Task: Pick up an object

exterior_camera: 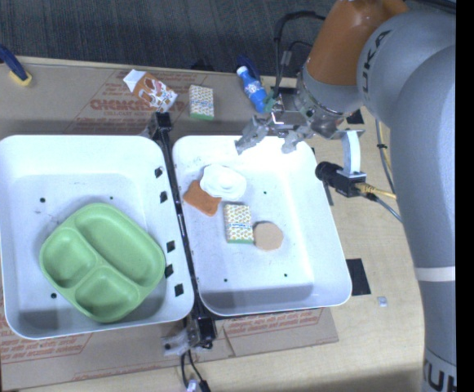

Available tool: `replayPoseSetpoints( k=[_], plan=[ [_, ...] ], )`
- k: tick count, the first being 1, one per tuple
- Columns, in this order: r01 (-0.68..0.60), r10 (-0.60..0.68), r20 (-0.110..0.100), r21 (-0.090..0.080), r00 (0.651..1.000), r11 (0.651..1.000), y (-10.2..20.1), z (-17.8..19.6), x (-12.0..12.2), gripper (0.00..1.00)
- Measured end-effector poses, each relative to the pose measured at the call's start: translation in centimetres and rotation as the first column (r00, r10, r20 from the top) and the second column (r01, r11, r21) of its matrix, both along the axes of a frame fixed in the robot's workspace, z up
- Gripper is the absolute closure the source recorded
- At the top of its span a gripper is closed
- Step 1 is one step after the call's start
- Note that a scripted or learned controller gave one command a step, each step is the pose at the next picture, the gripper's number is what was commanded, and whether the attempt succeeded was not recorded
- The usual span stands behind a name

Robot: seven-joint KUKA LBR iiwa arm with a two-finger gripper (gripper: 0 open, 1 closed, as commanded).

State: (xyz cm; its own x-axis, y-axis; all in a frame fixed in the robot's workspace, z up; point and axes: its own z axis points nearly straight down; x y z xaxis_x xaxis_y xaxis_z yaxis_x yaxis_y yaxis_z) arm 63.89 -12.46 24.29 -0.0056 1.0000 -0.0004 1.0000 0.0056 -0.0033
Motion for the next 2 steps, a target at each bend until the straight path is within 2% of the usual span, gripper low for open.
replayPoseSetpoints(
  k=[1,2],
  plan=[
    [0.000,0.000,-0.003,0.001,1.000,1.000,-1.3,-15.2,-4.6,0.00],
    [-0.004,0.004,-0.003,-0.001,1.000,1.000,-1.3,-14.1,-4.6,1.00]
  ],
)
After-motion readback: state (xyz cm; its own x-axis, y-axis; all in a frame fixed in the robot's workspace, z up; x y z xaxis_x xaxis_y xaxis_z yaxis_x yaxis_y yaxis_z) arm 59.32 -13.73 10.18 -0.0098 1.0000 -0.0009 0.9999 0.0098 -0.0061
